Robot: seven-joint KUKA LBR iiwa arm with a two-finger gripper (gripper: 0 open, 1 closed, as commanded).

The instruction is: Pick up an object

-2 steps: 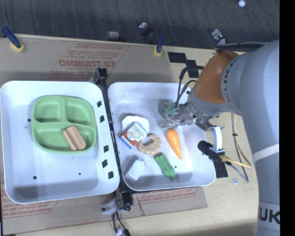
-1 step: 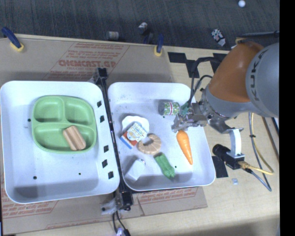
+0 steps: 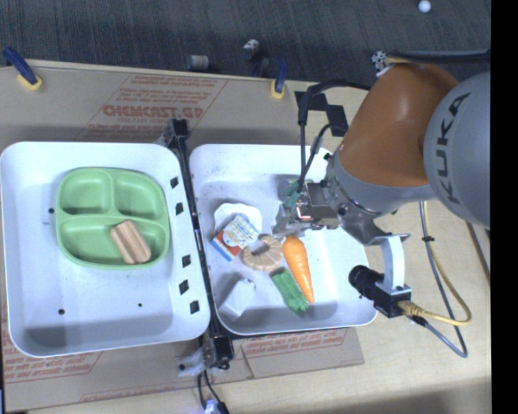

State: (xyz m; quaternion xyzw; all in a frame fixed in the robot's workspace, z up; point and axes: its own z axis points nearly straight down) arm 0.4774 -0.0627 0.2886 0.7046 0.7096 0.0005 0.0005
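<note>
- Bins first: two shallow white ones sit side by side on the cardboard-covered bench [image 3: 155, 102], the left bin [image 3: 26, 317] and the right bin [image 3: 233, 158], their inner walls touching along a row of black clips.
- Left bin: one green divided plate [image 3: 86, 192] with three compartments lies in its upper half. One tan, sausage-shaped piece [image 3: 130, 241] rests tilted in the plate's long lower compartment.
- Right bin: I count one carrot [image 3: 298, 266], one green piece [image 3: 289, 290], one round tan disc [image 3: 261, 256], one small colourful packet [image 3: 236, 232] and one pale white block [image 3: 238, 297].
- Carrot: bright orange, tapered, thick end up and point down towards the bin's near wall. It sits near the middle of the right bin, just right of the tan disc and touching the green piece that lies below and left of it.
- Packet: white with red, blue and yellow print, just left of the disc, on a white round patch.
- Arm: one grey arm with a broad orange band reaches in from the right, over the right bin's upper right part.
- Gripper [image 3: 291, 218]: it hangs just above the carrot's thick end and the disc. Whether it is parted or closed I cannot tell from here, and nothing is visibly gripped.
- Clamps: two blue ones [image 3: 22, 67] pin the cardboard's far edge.
</note>
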